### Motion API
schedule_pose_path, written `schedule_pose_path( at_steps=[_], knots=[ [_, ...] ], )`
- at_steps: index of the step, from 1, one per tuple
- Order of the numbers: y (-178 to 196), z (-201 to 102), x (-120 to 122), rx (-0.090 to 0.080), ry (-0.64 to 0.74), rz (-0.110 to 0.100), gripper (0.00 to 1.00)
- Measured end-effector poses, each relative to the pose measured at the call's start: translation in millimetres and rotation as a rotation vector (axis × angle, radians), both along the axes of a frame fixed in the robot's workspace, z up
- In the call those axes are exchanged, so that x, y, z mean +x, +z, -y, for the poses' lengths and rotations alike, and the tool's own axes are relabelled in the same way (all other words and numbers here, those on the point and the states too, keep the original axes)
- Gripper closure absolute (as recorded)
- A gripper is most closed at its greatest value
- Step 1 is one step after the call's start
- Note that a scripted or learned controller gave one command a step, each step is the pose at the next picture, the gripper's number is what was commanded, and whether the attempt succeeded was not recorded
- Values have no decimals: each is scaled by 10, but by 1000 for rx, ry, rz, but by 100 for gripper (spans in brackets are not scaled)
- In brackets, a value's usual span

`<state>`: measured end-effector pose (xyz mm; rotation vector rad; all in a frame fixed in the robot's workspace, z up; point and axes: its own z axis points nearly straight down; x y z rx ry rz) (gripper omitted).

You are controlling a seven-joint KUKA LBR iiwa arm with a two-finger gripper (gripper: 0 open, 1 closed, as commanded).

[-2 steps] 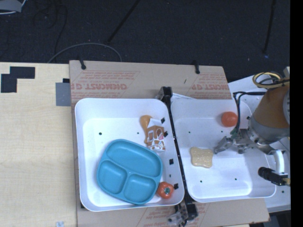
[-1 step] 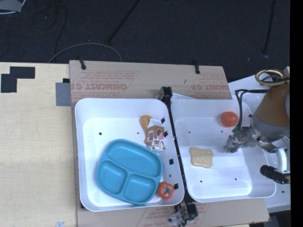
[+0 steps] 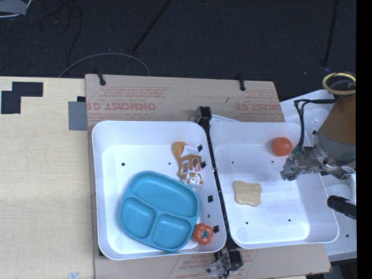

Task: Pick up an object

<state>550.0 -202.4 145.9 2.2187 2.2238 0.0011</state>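
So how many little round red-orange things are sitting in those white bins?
2. One red-orange ball lies in the right bin, near the gripper. The other is in the left bin, touching the blue tray.

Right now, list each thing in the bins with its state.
Blue tray: flat in left bin, tilted askew.
Tomato: left bin, touching the tray's corner.
Packet: left bin, crumpled, by the divider.
Orange ball: right bin, loose.
Toast: right bin, lying flat.
Gripper: over right bin, beside the ball.

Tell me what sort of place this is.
Probably a robot test bench in a lab: two white bins on a board, toy items like a blue tray, loose cables, and an arm reaching in.
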Motion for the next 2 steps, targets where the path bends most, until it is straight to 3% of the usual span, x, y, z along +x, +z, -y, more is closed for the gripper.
schedule_pose_path(
  at_steps=[2],
  knots=[
    [1107,-39,76,-2,0,3,100]
  ],
)
